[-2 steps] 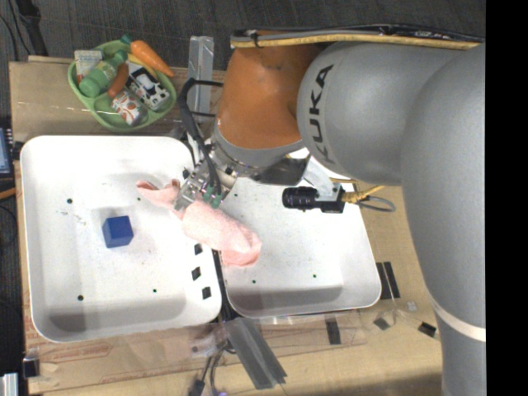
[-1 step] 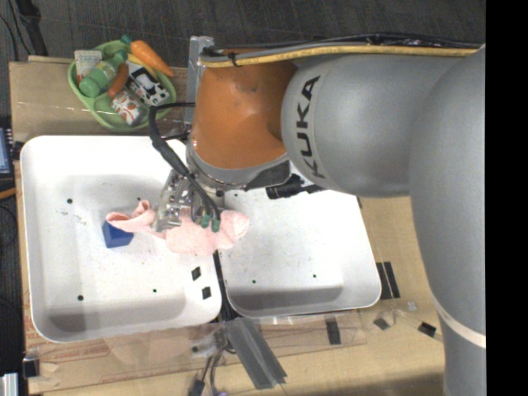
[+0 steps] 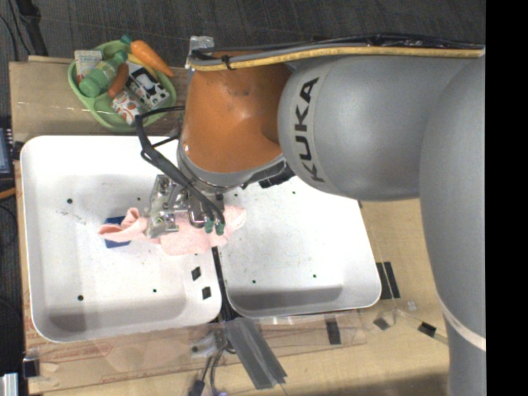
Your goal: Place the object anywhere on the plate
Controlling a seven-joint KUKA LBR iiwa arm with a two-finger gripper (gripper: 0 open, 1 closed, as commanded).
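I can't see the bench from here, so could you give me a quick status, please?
Gripper low over pink plate at bins' divider. Small pink-and-blue object in left bin, beside gripper. Arm hides part of plate.

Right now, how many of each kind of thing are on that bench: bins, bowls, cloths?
White bins: 2
Green bowl of toy food: 1
Pink cloth: 1
Total: 4

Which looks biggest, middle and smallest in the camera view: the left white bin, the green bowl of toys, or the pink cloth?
1. Left white bin, by far the largest.
2. Pink cloth and green bowl of toys: they look alike in size. The gripper hides part of the cloth, so I cannot rank them.
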